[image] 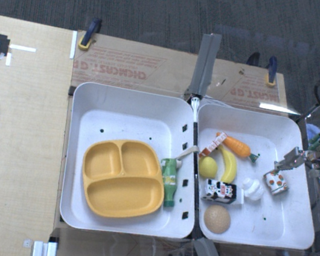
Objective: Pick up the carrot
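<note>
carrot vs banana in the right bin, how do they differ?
The carrot is orange with a green stem end; the banana is plain yellow. The carrot lies almost crosswise near the bin's far side, while the banana curves toward the near side, just below it. The carrot tapers straight; the banana bends. Both lie in the right bin, close together.

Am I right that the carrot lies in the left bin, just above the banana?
Not quite: the camera view shows the carrot in the right bin, not the left one. It does lie just above the banana.
</note>
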